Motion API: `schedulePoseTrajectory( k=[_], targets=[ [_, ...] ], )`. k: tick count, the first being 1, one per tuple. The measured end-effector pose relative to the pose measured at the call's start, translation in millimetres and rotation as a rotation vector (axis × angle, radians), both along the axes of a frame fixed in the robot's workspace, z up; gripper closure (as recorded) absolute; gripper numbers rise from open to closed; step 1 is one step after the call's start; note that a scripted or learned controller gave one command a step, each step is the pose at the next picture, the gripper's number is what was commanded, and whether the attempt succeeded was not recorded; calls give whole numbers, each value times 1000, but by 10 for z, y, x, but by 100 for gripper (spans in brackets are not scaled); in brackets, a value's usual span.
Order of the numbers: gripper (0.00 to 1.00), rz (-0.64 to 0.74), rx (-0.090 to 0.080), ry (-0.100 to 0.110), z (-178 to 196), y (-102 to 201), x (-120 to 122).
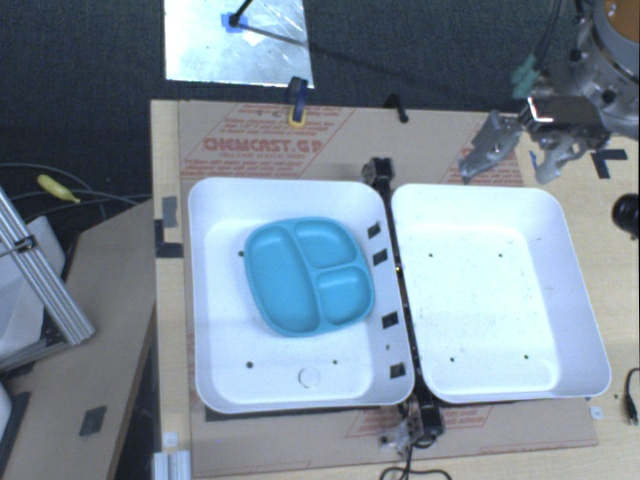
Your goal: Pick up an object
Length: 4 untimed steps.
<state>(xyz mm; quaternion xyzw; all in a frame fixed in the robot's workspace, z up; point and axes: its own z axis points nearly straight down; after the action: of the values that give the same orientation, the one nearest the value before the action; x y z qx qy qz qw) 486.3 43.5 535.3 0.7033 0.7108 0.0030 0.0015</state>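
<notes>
The bench (560,438) carries two shallow white bins side by side, and everything here is placed relative to the left bin (215,368). A brown board printed with red lettering (262,146) lies under that bin and runs out past its far rim. Immediately right of the left bin, wall against wall, sits the right bin (560,268), its floor bare white with a few small dark dots.

Inside the left bin, on the middle of its floor, lies a blue divided plate (305,276) with one long compartment and two smaller ones. It rests flat.

The gripper (518,151) hangs far to the right of the left bin, above the board just beyond the right bin's far rim, well apart from the plate. Its two fingers are spread wide with nothing between them.

Beyond the left bin's far rim, past the board, a shiny silver sheet (238,28) lies on dark carpet (70,88). A small blue and yellow clip (297,101) sits at the sheet's near edge.
</notes>
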Motion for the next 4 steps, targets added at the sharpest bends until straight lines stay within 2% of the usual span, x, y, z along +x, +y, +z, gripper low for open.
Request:
schedulePoseTrajectory(
  k=[1,2,3,4],
  targets=[
    [0,6,0,7,-255,1355,64],
    [100,-7,1,2,-121,1276,78],
    [100,-13,-6,16,-1267,942,91],
    [100,-5,1,1,-822,1154,-1]
  ],
)
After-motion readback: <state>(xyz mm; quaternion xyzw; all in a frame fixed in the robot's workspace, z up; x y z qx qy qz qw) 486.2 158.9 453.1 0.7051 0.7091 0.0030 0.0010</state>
